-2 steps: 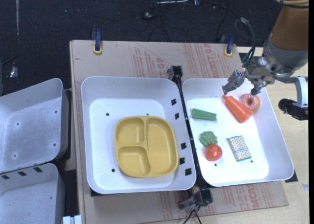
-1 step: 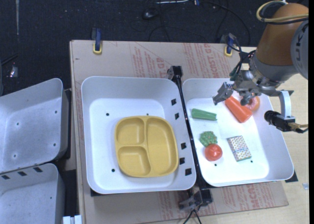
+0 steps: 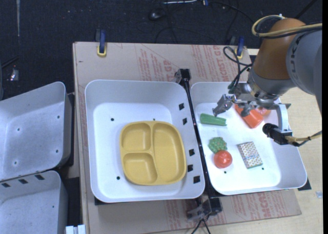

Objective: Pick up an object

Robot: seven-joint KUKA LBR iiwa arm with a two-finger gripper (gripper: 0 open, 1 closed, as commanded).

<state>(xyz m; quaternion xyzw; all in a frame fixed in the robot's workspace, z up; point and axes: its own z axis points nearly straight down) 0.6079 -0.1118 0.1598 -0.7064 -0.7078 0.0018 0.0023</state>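
Nearest you, the brown cardboard bench top (image 3: 246, 210) carries two shallow white bins side by side. The left bin (image 3: 97, 141) holds a yellow divided plate (image 3: 152, 152). In the right bin (image 3: 292, 174), front to back, lie a patterned block (image 3: 250, 154), a red tomato (image 3: 222, 159), a green broccoli piece (image 3: 217, 144) and a flat green strip (image 3: 212, 120). Farther back, an orange object (image 3: 252, 119) lies directly under the gripper (image 3: 246, 106); whether the pincer is apart or together you cannot tell. Beyond the bench, black speckled flooring (image 3: 51, 7) bears loose cables (image 3: 169, 2).
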